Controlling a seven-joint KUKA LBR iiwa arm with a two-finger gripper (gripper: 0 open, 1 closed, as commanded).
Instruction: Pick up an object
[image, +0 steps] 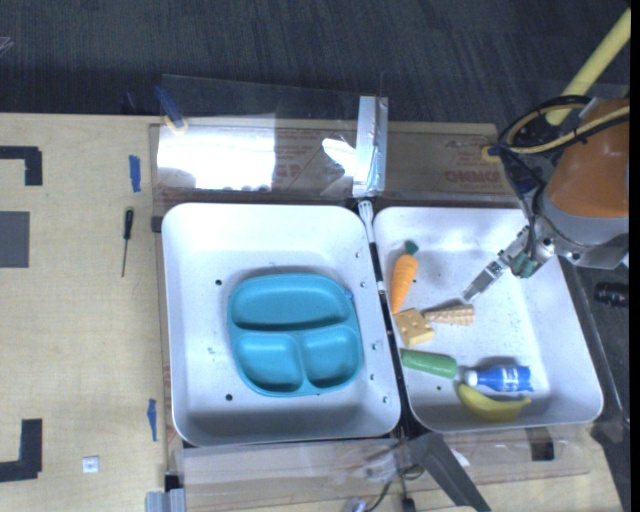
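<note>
1. You are looking down at a slant on two shallow white bins side by side on a wooden bench; the left bin (190, 240) holds a blue divided plate (293, 332), and the right bin (560, 330) holds a handful of small things.
2. The arm (590, 185), grey with an orange band, comes in from the right, and its pincer (472, 291) points down and to the left over the middle of the right bin.
3. The pincer's tips look drawn close together into a thin point, with nothing between them.
4. Just beside that point, below and to its left, lies a tan ridged cracker (448, 316); you cannot tell from this view whether the tip touches it.
5. A tan block (412, 327) rests against the cracker's left end.
6. An orange carrot (402, 279) with a green top lies near the bin's left wall, to the left of the pincer and slightly above the block.
7. Below the block, a green stick (430, 363) lies nearly level.
8. To its right, at the bin's near side, a small blue bottle (500, 379) lies on its side, touching a yellow banana (492, 403) beneath it.
9. The carrot, cracker and block are crowded together, while the bottle and banana lie well apart from the pincer.
</note>
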